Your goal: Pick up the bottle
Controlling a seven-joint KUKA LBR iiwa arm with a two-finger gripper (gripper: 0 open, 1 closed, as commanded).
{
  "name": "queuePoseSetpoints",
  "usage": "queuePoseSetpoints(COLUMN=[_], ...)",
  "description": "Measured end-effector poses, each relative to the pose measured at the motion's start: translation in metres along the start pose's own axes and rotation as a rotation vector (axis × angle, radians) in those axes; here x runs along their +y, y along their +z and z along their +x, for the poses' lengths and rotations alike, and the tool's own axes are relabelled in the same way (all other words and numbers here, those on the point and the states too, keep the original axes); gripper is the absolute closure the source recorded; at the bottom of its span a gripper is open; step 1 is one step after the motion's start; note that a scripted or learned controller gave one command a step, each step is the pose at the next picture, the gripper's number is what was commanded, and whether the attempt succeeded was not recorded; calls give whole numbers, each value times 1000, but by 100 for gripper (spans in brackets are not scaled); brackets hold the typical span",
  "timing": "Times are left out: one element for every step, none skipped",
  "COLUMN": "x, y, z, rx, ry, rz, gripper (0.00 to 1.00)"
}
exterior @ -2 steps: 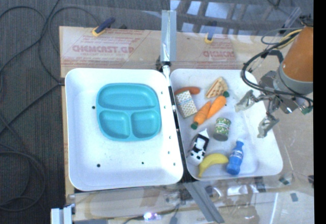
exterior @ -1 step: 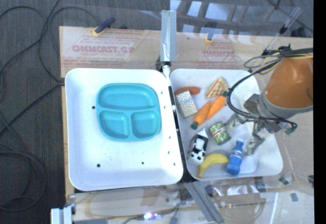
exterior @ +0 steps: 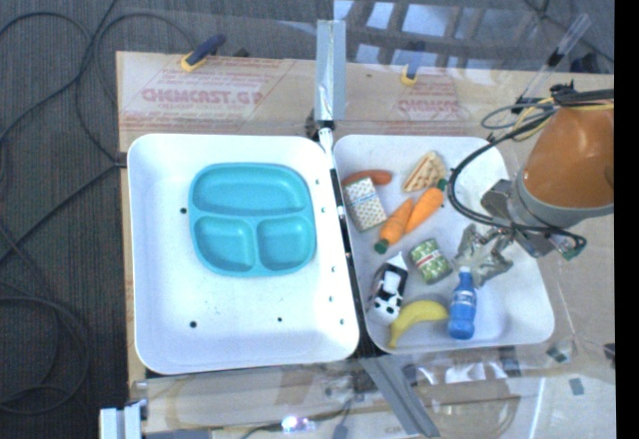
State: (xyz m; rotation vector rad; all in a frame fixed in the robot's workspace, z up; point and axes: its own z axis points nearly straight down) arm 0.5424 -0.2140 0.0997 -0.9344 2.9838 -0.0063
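Note:
A blue bottle [exterior: 462, 305] with a white label lies in the right bin [exterior: 529, 322], near its front edge, cap pointing away from the front. My gripper [exterior: 483, 255] hangs just above and to the right of the bottle's cap. Its metal fingers [exterior: 471, 245] are spread apart with nothing between them. The arm's orange band [exterior: 571, 163] sits over the bin's right side.
Left of the bottle lie a banana [exterior: 416, 317], a black-and-white cow toy [exterior: 388, 289] and a green can [exterior: 430, 260]. Farther back are two carrots [exterior: 411, 214], a sandwich wedge [exterior: 426, 171] and a small carton [exterior: 364, 203]. The left bin [exterior: 160, 317] holds a blue divided tray [exterior: 253, 218].

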Motion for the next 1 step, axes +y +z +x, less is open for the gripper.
queuePoseSetpoints(x=[74], y=[-121], z=[-55], rx=[7], ry=[40], rz=[-8], gripper=[100])
